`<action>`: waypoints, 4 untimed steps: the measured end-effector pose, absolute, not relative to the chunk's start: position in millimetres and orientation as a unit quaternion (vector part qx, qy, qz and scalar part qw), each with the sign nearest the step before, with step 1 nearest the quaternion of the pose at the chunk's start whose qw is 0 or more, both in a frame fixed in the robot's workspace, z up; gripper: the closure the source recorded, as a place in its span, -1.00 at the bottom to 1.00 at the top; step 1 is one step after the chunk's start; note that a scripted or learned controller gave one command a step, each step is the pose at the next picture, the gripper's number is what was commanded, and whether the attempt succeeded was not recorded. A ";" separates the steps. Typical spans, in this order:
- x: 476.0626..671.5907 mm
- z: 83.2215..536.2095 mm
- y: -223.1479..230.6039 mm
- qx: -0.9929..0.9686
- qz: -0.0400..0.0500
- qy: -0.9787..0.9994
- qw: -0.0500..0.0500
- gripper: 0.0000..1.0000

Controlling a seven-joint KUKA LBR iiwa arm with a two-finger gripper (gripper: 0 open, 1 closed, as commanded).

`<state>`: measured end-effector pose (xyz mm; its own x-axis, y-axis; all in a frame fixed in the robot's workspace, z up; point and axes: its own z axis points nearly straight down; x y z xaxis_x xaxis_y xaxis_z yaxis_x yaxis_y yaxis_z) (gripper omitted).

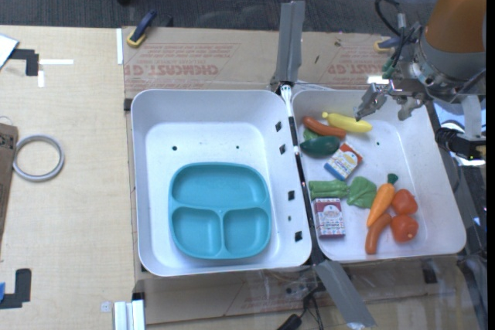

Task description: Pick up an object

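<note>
Yellow banana (347, 122) lies flat at right bin's (433, 166) far end.

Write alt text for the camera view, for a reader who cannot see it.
A robot arm's pincer hovers over the far end of the right white bin, just above a yellow banana among toy foods including a carrot and two tomatoes. The left bin holds a teal divided plate.

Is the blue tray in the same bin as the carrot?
No, the blue tray lies in the left bin, while the carrot lies in the right bin.
</note>
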<state>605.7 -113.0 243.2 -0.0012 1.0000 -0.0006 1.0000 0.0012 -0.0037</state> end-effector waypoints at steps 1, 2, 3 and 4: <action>658.9 191.2 -72.7 -0.667 0.001 -0.746 0.000 -1.00; 659.5 93.2 -97.4 -0.633 0.000 -0.774 -0.002 -1.00; 660.0 103.1 -98.7 -0.635 -0.001 -0.773 -0.003 1.00; 596.8 191.3 -52.1 -0.648 0.001 -0.762 0.001 1.00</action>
